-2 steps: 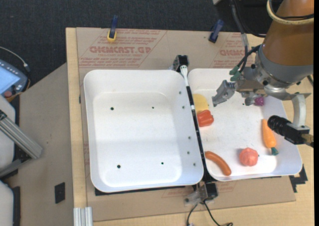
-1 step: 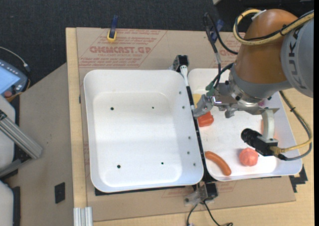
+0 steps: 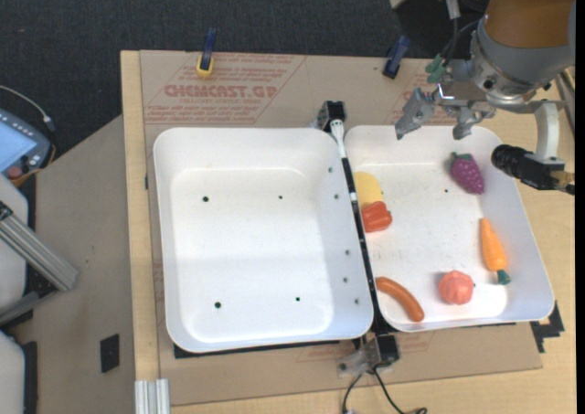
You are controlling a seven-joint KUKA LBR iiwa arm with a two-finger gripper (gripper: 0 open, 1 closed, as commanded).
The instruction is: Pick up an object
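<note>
My gripper [image 3: 431, 120] hangs spread and holding nothing over the far rim of the right bin [image 3: 526, 307], so I judge I am at the approach step, nothing picked yet. The purple grapes [image 3: 467, 173] lie just nearer than my fingertips, the carrot [image 3: 493, 248] further towards the front; next I must shift over the grapes, drop, and close.

Bench surface: a flat brown cardboard sheet [image 3: 265, 83] printed with red lettering near its far edge. Two shallow white plastic bins lie directly on it, side by side and touching along their inner rims: the left bin [image 3: 174, 220] towards the left edge, the right bin [image 3: 526, 248] towards the right edge. A yellow-and-blue clamp [image 3: 207, 58] grips the far edge near the far-left corner; a blue clamp [image 3: 397, 55] grips the same edge further right.
</note>
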